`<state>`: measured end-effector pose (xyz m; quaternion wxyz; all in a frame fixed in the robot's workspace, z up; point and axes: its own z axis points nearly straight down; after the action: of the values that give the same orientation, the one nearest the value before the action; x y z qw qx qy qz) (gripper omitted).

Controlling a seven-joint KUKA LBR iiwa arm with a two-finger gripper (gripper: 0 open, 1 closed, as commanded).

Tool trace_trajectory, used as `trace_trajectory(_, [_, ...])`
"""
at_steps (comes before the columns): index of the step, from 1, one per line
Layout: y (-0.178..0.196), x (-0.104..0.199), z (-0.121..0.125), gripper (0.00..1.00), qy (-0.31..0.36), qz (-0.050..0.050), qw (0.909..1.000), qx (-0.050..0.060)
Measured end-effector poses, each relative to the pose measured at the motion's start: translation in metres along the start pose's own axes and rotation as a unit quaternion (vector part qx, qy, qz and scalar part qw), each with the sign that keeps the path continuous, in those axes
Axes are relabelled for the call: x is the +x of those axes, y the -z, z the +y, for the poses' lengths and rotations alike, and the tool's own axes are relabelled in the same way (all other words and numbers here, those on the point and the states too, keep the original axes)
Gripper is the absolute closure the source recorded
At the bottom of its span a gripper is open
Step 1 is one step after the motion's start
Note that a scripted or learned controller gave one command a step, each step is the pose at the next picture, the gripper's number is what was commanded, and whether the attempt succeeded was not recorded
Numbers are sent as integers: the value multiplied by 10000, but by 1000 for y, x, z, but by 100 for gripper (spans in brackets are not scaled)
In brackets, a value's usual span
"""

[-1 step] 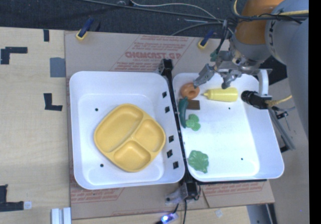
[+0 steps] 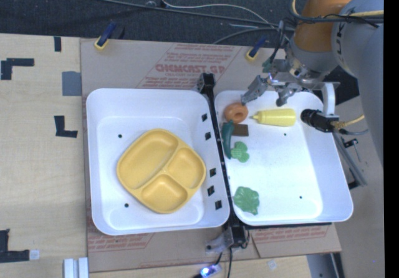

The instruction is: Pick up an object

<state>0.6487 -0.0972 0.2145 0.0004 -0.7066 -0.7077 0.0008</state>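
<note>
The gripper (image 2: 271, 91) is hovering in the upper right of the frame, over the far edge of the right bin (image 2: 324, 177), with its two fingers spreading wide and nothing sitting between them. Just below the fingers, a yellow mustard bottle (image 2: 275, 118) is lying on its side, its nozzle pointing left toward an orange doughnut (image 2: 235, 112) resting in the bin's upper left corner. Under the doughnut, a small brown block (image 2: 240, 130) is sitting beside a dark green piece (image 2: 227, 132), and a light green toy (image 2: 240, 153) is lying just below them. Another green leafy toy (image 2: 246, 200) is resting near the bin's lower left corner. In the left bin (image 2: 103, 121), a yellow divided plate (image 2: 161, 171) is lying tilted, well apart from the arm (image 2: 340, 15).
</note>
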Motion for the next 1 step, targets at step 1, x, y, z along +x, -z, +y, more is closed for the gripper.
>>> trace_trajectory(1, [-45,-4,2,0,-4,-8,10000,19])
